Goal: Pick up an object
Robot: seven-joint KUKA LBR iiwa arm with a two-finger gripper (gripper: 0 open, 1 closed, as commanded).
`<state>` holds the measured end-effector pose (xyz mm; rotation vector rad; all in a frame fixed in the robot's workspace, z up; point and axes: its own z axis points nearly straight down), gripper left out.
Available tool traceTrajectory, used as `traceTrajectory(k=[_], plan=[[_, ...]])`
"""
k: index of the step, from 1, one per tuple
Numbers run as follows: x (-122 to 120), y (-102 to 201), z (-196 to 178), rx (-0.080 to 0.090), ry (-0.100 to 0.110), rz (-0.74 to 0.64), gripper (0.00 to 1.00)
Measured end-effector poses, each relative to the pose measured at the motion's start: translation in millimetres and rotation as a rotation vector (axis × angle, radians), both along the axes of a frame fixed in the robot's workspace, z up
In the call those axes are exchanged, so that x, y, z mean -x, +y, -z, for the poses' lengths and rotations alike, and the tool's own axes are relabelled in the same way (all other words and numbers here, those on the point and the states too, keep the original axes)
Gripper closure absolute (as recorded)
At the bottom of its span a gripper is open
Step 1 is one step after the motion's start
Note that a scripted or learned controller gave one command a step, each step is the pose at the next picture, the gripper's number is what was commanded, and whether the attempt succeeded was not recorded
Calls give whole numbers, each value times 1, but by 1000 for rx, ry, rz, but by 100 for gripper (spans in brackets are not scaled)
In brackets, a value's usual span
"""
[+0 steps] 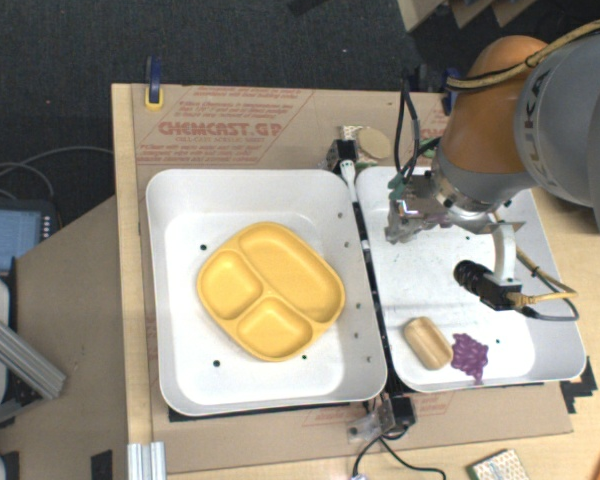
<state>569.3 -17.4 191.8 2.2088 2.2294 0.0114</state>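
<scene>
Grey arm's gripper (pixel 412 218), jaw state indiscernible, hovers above the tan wooden cylinder (pixel 427 343); approach step, descent needed.

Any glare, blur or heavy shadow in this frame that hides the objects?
Camera view: evenly lit and sharp; the yellow divided plate, tan cylinder and purple grape bunch read clearly. Mild glare on the white bins' rims. The arm looms large and shadows the right bin's upper part, hiding the gripper detail.
</scene>
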Motion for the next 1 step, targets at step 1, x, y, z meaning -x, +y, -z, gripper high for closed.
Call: traceTrajectory(k=[1], plan=[[-13, -13, -58, 4, -2, 9, 100]])
